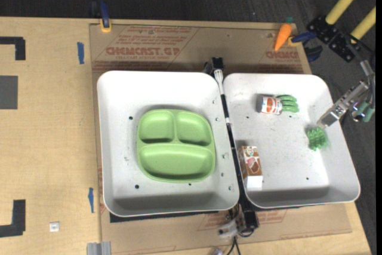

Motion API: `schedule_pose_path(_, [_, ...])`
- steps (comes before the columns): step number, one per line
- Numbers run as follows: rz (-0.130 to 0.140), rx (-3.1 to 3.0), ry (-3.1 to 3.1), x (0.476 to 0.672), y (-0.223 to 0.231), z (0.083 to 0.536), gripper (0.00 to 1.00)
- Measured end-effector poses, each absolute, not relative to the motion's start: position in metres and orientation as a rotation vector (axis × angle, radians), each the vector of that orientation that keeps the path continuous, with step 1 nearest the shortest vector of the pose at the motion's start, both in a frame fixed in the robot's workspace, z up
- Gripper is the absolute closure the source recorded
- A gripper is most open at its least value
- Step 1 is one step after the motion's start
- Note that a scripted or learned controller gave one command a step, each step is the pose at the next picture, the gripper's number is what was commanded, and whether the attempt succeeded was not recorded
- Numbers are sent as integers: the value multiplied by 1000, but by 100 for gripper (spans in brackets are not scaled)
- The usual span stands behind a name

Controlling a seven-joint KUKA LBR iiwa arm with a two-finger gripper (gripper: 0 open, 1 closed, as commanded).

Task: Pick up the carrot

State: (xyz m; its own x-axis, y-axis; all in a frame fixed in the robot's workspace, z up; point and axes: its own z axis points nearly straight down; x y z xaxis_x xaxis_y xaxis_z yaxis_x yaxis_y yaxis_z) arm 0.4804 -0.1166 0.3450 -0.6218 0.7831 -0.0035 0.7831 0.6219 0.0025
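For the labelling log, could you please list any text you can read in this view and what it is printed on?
"CHEMCAST GP", red print on the brown board behind the left bin.
Red print at the board's right end: partly cut off, unreadable.
Can label: too small to read.
Carton label: too small to read.

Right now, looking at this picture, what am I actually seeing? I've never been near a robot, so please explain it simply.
You are looking down at a slant from one fixed camera above a workbench. Two shallow white bins sit side by side. The left bin holds a green divided plate. The right bin holds a small can lying beside something leafy and green, a green broccoli-like piece and a small carton. The robot reaches in from the right edge; the metal tip there is its gripper, a two-finger hand, hovering above the broccoli. I see nothing held in it. Its job is to pick up the carrot, which lies outside the bins, on the cardboard behind the right one.
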Motion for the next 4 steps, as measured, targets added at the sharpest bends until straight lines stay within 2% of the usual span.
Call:
schedule_pose_path(1, [1, 1096, 2943, 511, -60, 264, 100])
schedule_pose_path(2, [0, 663, 3063, 543, -120, 339, 100])
schedule_pose_path(3, [1, 303, 3125, 554, -78, 277, 100])
schedule_pose_path(4, [-2, -179, 3127, 602, -129, 389, 100])
